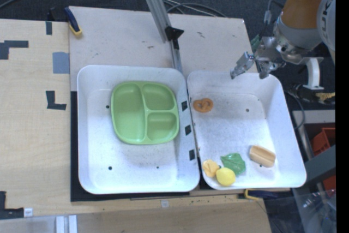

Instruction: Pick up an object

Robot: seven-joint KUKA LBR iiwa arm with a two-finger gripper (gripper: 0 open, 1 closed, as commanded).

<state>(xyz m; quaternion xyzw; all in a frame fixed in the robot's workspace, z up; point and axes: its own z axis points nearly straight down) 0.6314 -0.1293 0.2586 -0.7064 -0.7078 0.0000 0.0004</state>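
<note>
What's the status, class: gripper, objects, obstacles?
Gripper open, holding nothing, above right bin's far edge. Bread roll, lemon, cookie lying untouched. Path unobstructed.

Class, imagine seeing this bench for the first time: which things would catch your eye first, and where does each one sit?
The green divided plate stands out first, lying flat in the left bin. Next comes the orange-banded arm at upper right, its pincer poised over the far edge of the right bin. Then the small foods there: a brown cookie near the far left corner, and a lemon, green leaf and bread roll along the near edge.
</note>
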